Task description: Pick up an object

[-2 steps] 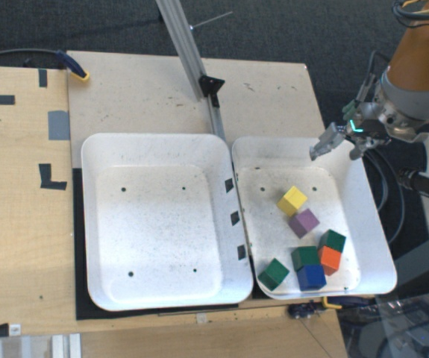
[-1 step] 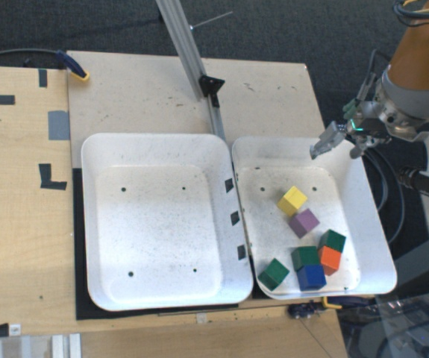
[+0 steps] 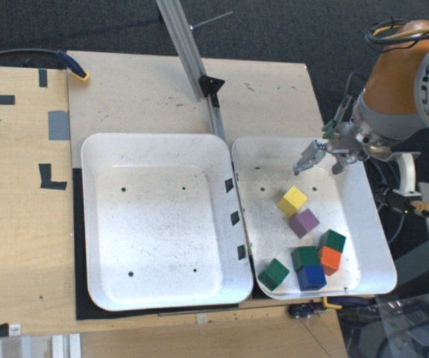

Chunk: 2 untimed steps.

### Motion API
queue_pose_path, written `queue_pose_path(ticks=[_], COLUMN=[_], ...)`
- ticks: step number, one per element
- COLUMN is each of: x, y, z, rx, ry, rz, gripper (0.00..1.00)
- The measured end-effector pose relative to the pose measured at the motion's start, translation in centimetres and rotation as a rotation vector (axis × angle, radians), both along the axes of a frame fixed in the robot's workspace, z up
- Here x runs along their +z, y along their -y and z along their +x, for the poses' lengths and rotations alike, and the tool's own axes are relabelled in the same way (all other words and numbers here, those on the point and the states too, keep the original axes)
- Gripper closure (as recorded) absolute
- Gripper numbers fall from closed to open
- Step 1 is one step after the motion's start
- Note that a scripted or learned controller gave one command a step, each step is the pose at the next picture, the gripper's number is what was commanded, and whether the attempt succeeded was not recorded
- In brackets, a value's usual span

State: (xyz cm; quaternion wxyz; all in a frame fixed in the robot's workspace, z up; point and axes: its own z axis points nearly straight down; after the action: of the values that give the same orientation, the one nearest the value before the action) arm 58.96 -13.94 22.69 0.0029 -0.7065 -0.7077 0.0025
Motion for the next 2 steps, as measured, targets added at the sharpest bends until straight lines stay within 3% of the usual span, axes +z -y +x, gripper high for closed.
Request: queue_pose_path(ticks=[2], x=[-10.6], y=[-1.6], z=[-0.8], rx=[0.0], ry=[0.001], rz=[-0.001], gripper=[0.0])
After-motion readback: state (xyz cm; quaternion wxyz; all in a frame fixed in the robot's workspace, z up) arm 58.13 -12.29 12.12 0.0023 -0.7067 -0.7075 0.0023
